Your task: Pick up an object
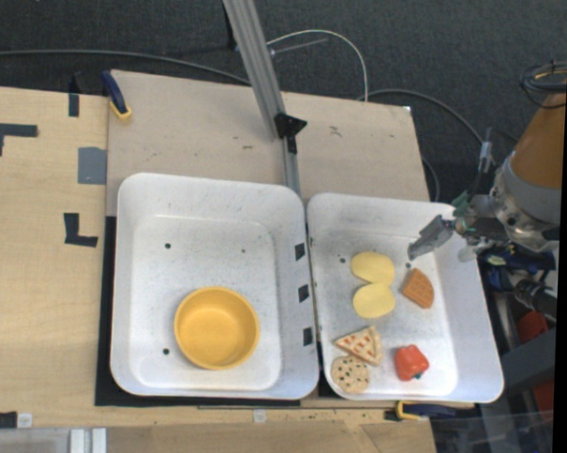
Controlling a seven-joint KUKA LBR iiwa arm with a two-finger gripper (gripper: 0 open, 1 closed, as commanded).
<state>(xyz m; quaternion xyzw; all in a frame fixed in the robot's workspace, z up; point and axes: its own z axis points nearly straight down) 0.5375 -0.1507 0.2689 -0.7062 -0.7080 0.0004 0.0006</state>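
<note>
On the far left we see the wooden bench (37, 285) with some black tape marks on it. A small blue and yellow clamp (116, 95) sits near the top of the bench.

Next comes the left bin (144, 205). It is white and shallow. A yellow bowl (216, 327) stands in it, right way up, near the bottom edge.

A long grey pole (261, 60) slants down from the top and ends just above the place where the two bins meet.

Then comes the right bin (470, 356), touching the left one. The little toy foods are all in here. Two pale yellow pieces (374, 268) lie in the middle, one just below the other, and they touch. Under them lies a pizza slice (360, 344), and a round cookie (350, 374) sits just below that, near the bottom edge. To the right of the cookie is a red pepper (410, 362). Above the pepper, beside the yellow pieces, lies an orange-brown piece (418, 289).

The claw (431, 239) hangs over the top right part of this bin. It is just above the orange-brown piece and near the upper yellow piece. We cannot tell if the claw is spread or pressed together. We cannot tell if it touches any toy.

On the far right we see the arm (540, 157), orange and grey, reaching in over the bin's edge.
</note>
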